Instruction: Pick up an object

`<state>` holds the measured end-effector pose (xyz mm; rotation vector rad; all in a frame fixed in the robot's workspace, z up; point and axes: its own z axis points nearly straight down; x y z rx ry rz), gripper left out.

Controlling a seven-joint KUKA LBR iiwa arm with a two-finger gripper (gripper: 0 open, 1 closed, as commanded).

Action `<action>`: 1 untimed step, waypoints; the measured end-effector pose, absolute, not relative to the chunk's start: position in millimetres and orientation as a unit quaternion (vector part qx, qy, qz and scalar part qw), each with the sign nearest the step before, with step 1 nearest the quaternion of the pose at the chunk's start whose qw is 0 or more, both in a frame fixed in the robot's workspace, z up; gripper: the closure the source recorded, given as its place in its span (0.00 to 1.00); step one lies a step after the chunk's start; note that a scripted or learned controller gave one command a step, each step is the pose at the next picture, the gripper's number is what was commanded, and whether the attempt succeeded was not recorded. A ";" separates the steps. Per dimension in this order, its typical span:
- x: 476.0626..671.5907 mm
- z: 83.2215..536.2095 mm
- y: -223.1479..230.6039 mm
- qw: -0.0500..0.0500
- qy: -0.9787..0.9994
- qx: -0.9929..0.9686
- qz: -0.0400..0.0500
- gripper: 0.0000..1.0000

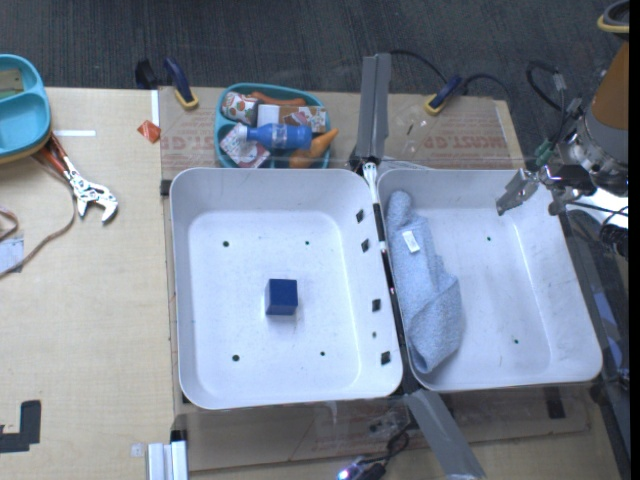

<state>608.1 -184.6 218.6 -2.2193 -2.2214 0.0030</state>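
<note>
A small blue cube (282, 296) sits near the middle of the left bin (200, 218). A crumpled grey-blue cloth (428, 293) with a white tag lies along the left wall of the right bin (545, 298). My gripper (533, 192) hangs over the far right corner of the right bin, well away from the cloth and far from the cube. Its two fingers stand apart, open, with nothing between them.
Behind the left bin stands a teal bowl (272, 128) full of small packets and a blue bottle. A wrench (88, 192) and a teal tray (18, 103) lie on the wooden bench at left. Cables and clamps run along the back edge.
</note>
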 end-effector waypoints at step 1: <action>605.8 183.8 -99.9 0.001 -0.667 -0.745 0.001 0.00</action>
